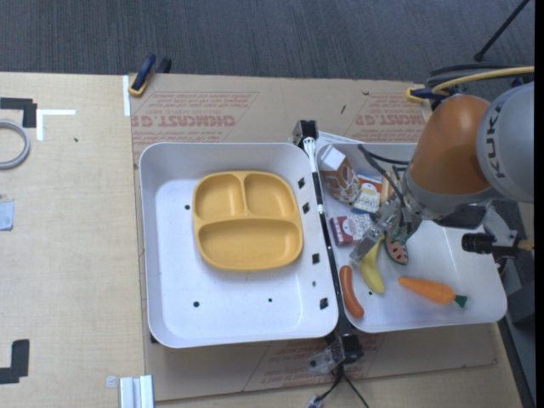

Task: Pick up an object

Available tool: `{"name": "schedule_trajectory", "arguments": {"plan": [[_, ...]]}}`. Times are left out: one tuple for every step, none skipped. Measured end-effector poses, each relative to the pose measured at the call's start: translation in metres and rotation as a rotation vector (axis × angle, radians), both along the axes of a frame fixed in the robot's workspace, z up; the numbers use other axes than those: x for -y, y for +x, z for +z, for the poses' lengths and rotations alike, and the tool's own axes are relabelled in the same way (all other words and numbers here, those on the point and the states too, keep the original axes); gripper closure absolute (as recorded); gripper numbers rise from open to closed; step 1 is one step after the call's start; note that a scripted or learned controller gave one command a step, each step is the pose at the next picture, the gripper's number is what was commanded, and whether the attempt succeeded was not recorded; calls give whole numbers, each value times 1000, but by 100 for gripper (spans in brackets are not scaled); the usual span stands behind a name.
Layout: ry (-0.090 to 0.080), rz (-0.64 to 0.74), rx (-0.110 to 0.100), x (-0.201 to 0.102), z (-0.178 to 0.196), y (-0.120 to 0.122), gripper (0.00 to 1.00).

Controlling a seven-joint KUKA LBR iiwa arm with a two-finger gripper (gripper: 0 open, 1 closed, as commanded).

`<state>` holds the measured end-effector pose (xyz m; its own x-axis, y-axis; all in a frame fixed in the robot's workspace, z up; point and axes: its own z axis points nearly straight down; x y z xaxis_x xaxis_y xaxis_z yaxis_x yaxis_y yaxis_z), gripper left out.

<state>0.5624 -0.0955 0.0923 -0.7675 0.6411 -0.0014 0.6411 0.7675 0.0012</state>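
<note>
Hand (pixel 384 228) low in the right bin (pixel 476 308), among clustered items.
Spread of the hand's grip: cannot tell, masked by wrist and clutter. Just beside it: yellow banana (pixel 372 272), watermelon slice (pixel 397 248), small packets (pixel 361 195). Nearby in the same bin: sausage (pixel 350 291) along the left wall, carrot (pixel 432 290) apart to the right. Left bin (pixel 170 313) carrying a yellow divided plate (pixel 247 219).

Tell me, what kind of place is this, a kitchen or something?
More likely a robot test bench or lab than a kitchen. A grey-and-orange robot arm reaches over two white bins on cardboard. The food, like the carrot and banana, looks like toys.
</note>
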Motion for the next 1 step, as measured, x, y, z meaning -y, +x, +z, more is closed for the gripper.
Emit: {"name": "schedule_trajectory", "arguments": {"plan": [[-1,-3,3,1,10,1,100]]}}
